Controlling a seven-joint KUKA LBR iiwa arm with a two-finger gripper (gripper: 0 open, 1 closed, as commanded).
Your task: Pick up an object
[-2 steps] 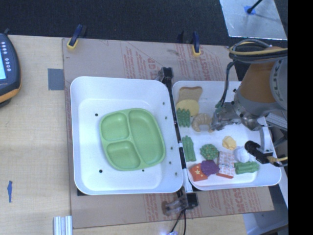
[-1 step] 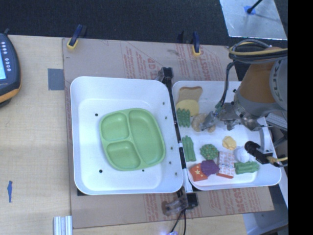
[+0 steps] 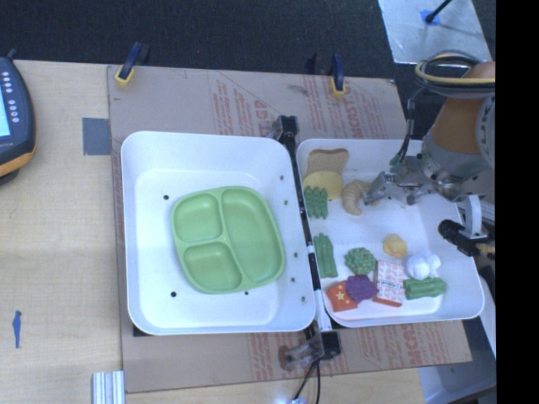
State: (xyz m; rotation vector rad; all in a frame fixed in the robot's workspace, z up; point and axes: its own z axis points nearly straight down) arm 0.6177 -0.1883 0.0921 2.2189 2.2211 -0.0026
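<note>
Bench (image 3: 59, 259) was pale wood w/ a cardboard sheet (image 3: 253, 99) clamped on top, prob. to keep the two bins from sliding; dark floor beyond at 12 o'clock.

Nearest, at 5 o'clock: right bin (image 3: 455, 310) held the clutter, so any pick had to come from there. Along its near edge sat a red piece (image 3: 339, 297), purple piece (image 3: 360, 288), a small printed pack (image 3: 389, 281), green toy (image 3: 424, 289) and white ball (image 3: 418, 267), all touching or just beside each other; a tight bunch, likely awkward to grasp singly. Behind them: green clump (image 3: 360, 260), yellow lump (image 3: 394, 245), two green strips (image 3: 324, 255) by the divider.

Left bin (image 3: 135, 225), at 9 o'clock, carried a green tray (image 3: 226, 238) w/ three compartments, nothing in them; looked like a drop-off spot.

Further back, 2 o'clock: tan lump (image 3: 354, 197), yellow round (image 3: 322, 183) and bread slice (image 3: 328, 158). Gripper (image 3: 389, 183) hung low just beside the tan lump, probably its target. Fingers appeared spread, nothing between them, though blur made that a weak read. Contact w/ the lump: couldn't tell.

Arm (image 3: 459, 124) was cut off at the right edge; handheld unit (image 3: 13, 116) cropped at far left.
</note>
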